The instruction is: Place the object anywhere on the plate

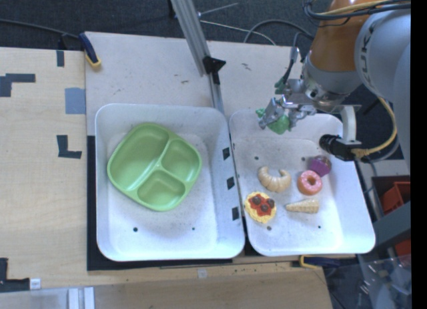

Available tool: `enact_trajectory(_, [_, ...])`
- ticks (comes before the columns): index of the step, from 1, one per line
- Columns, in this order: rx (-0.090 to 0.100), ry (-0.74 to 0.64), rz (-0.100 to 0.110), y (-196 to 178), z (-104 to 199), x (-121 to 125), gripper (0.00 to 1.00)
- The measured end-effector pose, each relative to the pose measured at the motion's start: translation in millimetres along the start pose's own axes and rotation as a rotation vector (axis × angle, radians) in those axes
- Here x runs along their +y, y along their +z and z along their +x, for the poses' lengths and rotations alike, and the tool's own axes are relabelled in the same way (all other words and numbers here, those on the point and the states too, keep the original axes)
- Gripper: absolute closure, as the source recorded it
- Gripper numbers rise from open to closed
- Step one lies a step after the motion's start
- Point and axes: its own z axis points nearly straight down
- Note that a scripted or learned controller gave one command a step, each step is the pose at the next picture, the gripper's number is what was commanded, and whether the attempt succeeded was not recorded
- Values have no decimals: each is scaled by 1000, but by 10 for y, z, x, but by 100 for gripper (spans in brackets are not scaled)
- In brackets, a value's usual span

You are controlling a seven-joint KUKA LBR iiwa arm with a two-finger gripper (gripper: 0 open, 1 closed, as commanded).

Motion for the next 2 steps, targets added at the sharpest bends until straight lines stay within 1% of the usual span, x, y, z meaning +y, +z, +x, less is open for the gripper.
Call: enact_trajectory(2, [0,0,1,56,974,-538,100])
